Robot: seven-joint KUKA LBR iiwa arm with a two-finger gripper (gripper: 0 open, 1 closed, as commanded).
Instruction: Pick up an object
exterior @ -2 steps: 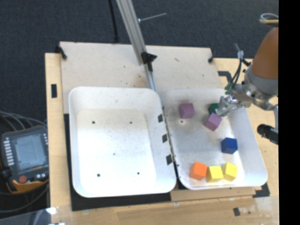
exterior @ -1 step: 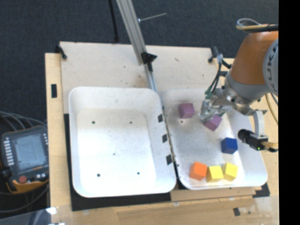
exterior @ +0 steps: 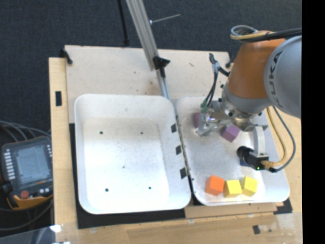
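Purple blocks: two lie in the right bin [exterior: 274, 187], upper half. One purple block [exterior: 197, 119] sits just left of the hand [exterior: 207, 127]; the other purple block [exterior: 230, 132] lies just to its right, partly under the wrist. We judge the left one nearer the fingertips. We cannot tell whether the hand is apart or together. Orange block [exterior: 215, 185] and two yellow blocks [exterior: 233, 188] line the bin's near edge, well apart from the hand.

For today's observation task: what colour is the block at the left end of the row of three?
Orange, the block, in the camera view.
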